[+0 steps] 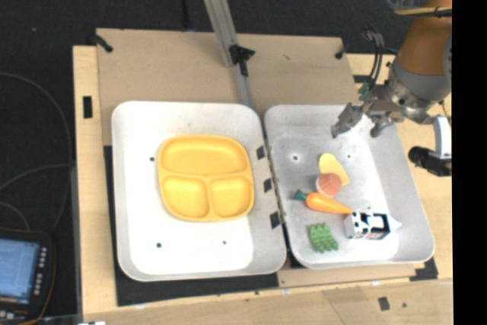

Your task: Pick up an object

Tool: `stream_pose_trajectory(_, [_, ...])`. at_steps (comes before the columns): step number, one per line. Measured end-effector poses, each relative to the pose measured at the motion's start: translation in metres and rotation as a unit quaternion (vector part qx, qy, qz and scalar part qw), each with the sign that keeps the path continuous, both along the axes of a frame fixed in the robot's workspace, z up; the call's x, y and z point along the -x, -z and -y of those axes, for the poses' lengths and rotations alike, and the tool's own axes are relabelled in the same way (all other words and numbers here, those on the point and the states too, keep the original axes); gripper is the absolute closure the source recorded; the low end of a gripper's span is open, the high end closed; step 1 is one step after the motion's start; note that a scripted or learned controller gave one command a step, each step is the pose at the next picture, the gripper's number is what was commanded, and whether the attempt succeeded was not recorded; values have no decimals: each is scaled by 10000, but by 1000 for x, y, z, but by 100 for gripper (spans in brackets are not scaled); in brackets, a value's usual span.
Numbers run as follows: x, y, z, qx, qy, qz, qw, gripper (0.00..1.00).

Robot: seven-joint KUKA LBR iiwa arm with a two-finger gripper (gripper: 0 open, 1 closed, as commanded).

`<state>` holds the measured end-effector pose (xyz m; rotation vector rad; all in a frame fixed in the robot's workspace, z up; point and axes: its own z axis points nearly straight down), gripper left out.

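Gripper [359, 122] hangs over the far end of the right bin [403, 186], fingers spread apart with nothing between them — well short of the toys. Nearer the camera than the gripper, a yellow piece [333, 167] touches a pink round piece [329, 183]; just beyond those lies an orange carrot [327, 203], then a green block [323, 237] and a black-and-white toy [368, 224] whose markings are too small to read. Left of that bin, a yellow divided plate [205, 177] sits in the left bin [137, 240].

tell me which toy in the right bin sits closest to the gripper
The yellow piece, at the top of the cluster. The carrot, green block and black-and-white toy all lie farther from the gripper.
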<state>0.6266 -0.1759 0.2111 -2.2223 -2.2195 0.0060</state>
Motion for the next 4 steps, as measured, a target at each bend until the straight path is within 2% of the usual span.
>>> stream_pose_trajectory(2, [5,111,-12,-6,-8,-7,10000,0])
stream_pose_trajectory(3, [3,95,-10,-4,8,36,10000,100])
stream_pose_trajectory(4, [0,30,-5,3,8,57,10000,100])
